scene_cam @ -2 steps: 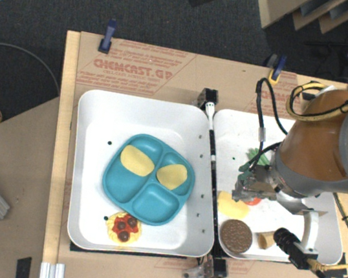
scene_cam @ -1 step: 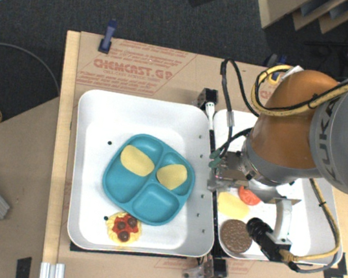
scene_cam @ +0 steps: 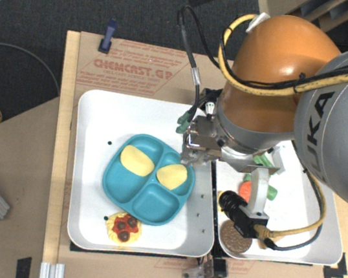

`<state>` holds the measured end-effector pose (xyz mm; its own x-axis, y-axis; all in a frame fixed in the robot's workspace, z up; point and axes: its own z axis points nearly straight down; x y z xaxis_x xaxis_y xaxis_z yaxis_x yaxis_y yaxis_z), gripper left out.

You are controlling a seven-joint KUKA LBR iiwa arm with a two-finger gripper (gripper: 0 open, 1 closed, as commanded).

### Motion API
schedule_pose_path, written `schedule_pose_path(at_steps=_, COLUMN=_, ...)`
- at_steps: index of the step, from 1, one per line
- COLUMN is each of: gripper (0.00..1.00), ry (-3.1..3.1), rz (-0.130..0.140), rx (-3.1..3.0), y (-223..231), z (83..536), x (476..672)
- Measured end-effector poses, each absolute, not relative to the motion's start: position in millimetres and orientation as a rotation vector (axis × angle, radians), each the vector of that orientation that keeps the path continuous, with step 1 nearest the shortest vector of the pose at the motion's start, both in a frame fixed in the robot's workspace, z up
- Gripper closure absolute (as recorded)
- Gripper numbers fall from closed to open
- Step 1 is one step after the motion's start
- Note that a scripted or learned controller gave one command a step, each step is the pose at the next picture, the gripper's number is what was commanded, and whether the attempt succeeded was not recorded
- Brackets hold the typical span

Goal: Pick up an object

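A blue divided plate (scene_cam: 142,192) lies in the left bin (scene_cam: 86,154) with two yellow pieces (scene_cam: 136,160) (scene_cam: 172,176) in its upper compartments. A small pizza toy (scene_cam: 123,226) with red dots rests at the bin's front, just below the plate. My gripper (scene_cam: 192,146) hangs over the left bin's right side, right above the plate's upper right corner. Its fingertips are hidden by the wrist body. In the right bin (scene_cam: 320,250) I see an orange piece (scene_cam: 245,188), green pieces (scene_cam: 264,161) and a brown round disc (scene_cam: 235,238).
The big orange and grey arm covers most of the right bin and the divider between the bins. A cardboard sheet (scene_cam: 133,66) lies behind the bins with a blue clip (scene_cam: 108,36) on its far edge.
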<state>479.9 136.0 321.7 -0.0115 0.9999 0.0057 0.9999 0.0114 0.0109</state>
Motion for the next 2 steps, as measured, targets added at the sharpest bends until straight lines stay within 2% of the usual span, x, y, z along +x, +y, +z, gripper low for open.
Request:
schedule_pose_path(at_steps=1, gripper=1.00, ry=2.221, rz=0.006, rx=2.218, y=133.0, z=381.3, x=479.5)
schedule_pose_path(at_steps=2, gripper=1.00, ry=2.221, rz=0.002, rx=2.219, y=133.3, z=389.1, x=479.7)
